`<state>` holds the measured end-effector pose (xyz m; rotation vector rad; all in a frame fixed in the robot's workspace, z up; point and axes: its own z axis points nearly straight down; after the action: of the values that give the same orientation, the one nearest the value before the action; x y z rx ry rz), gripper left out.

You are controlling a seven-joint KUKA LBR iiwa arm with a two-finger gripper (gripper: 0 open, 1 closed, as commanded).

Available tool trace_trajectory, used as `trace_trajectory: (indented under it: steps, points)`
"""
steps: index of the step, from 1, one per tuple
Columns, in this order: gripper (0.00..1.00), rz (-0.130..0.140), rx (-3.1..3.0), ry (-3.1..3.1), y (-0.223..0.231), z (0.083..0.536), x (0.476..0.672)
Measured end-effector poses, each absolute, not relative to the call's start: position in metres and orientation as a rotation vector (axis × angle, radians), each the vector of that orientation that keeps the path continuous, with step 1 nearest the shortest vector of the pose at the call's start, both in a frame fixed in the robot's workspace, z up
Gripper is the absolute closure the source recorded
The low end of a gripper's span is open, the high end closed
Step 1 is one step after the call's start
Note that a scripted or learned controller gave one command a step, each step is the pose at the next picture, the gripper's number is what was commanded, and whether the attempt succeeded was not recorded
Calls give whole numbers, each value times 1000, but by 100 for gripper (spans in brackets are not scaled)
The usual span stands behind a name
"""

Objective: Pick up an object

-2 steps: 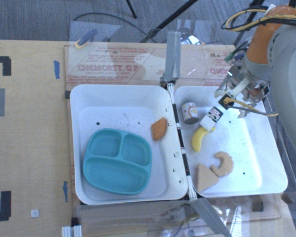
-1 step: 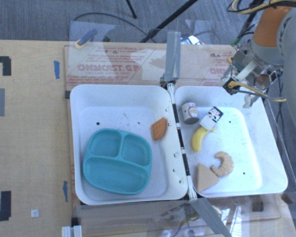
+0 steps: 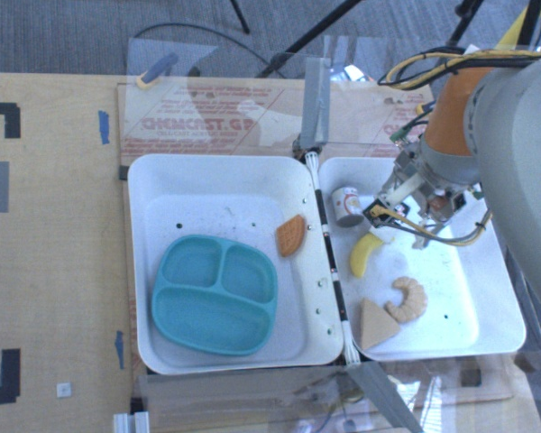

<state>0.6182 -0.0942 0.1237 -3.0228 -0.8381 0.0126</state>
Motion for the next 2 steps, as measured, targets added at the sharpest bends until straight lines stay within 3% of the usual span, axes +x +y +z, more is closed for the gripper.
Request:
trace_trajectory:
  steps: [1,2]
  points:
    - [0,9,-3064,-689,-91,181,653]
    - [0,8,-3098,-517,-124,178,660]
